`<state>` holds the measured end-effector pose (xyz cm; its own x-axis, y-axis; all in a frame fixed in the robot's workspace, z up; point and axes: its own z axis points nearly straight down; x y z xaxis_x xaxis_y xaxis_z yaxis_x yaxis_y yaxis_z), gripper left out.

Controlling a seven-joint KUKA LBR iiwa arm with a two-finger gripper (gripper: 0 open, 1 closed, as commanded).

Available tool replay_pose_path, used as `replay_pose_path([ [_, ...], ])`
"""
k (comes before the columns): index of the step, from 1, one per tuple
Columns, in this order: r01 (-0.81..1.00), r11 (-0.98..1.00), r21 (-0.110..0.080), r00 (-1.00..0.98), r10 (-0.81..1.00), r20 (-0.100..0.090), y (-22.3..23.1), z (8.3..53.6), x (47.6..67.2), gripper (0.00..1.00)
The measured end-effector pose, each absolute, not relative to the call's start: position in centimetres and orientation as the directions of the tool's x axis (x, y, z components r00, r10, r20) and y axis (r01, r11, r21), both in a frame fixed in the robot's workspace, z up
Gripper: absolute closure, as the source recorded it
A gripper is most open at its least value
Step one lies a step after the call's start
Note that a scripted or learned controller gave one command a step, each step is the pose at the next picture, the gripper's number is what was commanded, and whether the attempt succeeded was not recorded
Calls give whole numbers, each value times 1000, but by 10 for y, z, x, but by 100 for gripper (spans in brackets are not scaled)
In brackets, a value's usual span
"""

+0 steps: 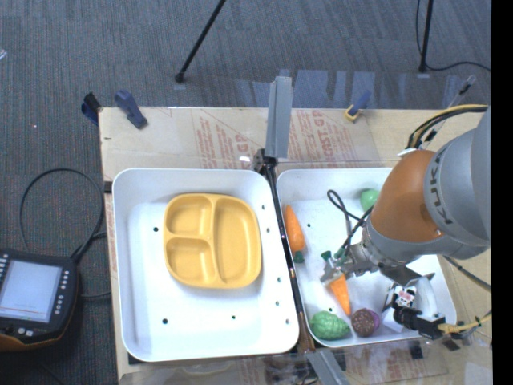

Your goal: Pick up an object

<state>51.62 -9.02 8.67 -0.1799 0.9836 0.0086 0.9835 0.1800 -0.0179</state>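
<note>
Two orange plastic carrots are seen lower right: one carrot [294, 229] by the bin's left wall, one small carrot [342, 293] under the gripper [335, 268], its finger state undeterminable; a green lump [330, 325] and maroon ball [365, 322] crowd alongside.

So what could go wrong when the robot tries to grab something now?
1. The gripper sits right above a carrot that lies close to the green lumpy toy and the dark red ball; it might bump those instead.
2. A black cable loops over the right bin and could snag.
3. The carrot is thin and might slip.
</note>
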Motion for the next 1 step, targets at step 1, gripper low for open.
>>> replay_pose_path([
  [1,979,206,7,-206,979,-1,-47,191,561,100],
])
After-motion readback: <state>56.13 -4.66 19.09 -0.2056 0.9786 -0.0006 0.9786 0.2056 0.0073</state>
